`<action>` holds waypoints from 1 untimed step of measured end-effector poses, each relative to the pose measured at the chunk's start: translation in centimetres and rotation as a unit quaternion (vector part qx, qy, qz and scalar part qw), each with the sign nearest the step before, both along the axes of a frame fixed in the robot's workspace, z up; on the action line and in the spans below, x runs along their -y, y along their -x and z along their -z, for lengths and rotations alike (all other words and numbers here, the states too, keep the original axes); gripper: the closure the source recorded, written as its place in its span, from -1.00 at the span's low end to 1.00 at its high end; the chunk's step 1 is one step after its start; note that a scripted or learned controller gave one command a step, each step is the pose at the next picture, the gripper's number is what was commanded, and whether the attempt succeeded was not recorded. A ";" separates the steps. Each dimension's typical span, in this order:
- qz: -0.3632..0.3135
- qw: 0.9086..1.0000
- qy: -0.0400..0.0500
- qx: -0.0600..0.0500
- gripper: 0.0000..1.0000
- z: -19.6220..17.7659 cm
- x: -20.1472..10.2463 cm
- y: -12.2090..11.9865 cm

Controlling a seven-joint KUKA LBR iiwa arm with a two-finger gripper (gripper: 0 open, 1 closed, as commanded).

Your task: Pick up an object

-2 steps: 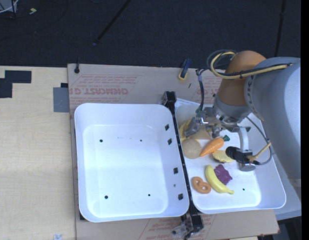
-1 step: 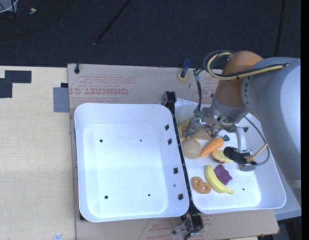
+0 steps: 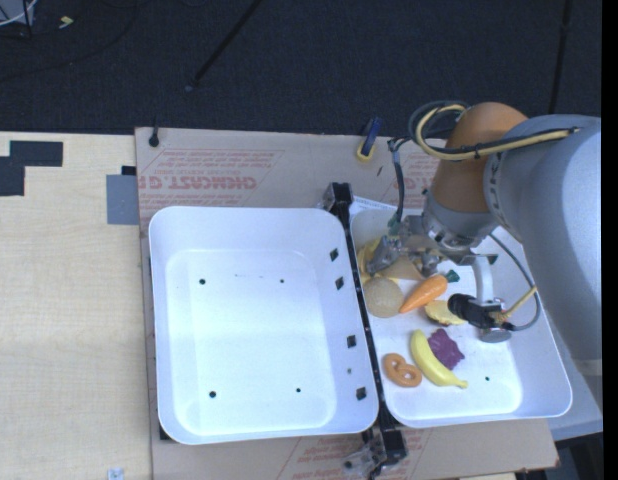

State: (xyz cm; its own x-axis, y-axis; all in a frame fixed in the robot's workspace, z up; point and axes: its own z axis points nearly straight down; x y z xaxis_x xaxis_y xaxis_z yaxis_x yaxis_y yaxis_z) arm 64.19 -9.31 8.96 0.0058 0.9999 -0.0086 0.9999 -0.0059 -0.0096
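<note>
**Arm low over the right-hand bin, toys scattered beneath it**

Nearest me, along the front of the right bin (image 3: pixel 549 393), lie three things close together: one pretzel (image 3: pixel 400 370), one yellow banana (image 3: pixel 435 359) and one small purple piece (image 3: pixel 446 348) touching the banana's upper side. A little farther in sit one pale round potato-like lump (image 3: pixel 382 296) hard by the divider, one orange carrot (image 3: pixel 424 293) lying aslant just right of it, and one yellowish slice (image 3: pixel 441 313) partly tucked under a black fitting. Behind the lump, something yellow (image 3: pixel 368 258) peeps out against the bin wall; I cannot say what it is.

The gripper (image 3: pixel 409 253) hangs just above the lump and carrot, at the back of this cluster. Whether its fingers are spread or closed, or have hold of anything, I cannot tell from here.

The left bin (image 3: pixel 169 318) stands beside it, the two touching along a black clip strip. Beyond both, one blue clamp (image 3: pixel 368 139) grips the cardboard sheet (image 3: pixel 219 173).
</note>
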 end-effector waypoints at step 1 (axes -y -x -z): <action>0.000 1.000 -0.002 0.001 1.00 -1.0 -0.1 -0.1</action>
State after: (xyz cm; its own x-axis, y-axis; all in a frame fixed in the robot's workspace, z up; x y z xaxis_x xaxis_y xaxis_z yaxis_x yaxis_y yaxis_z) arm 64.27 -9.18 10.01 0.0060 1.0000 -0.0048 0.9999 -0.0061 -0.0084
